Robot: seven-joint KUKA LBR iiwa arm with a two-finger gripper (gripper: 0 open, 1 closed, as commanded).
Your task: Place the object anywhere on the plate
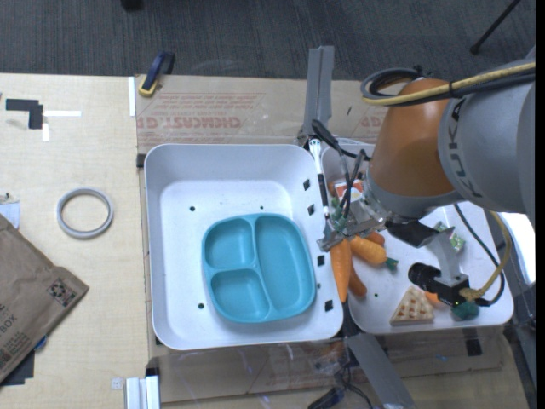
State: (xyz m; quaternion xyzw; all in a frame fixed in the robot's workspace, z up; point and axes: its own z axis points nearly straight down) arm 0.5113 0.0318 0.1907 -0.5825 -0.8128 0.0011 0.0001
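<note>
Orange tapered carrot (341, 268), right bin

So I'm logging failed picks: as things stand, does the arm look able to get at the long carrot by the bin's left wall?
Probably yes. The tool hangs right above the carrot's upper end, and nothing covers it. The bin wall close beside it and a second carrot touching it could crowd the approach.

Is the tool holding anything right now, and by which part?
Cannot be told: the grey arm's orange-banded wrist covers the tool above the right white bin; orange toy carrots lie just beneath it.
</note>
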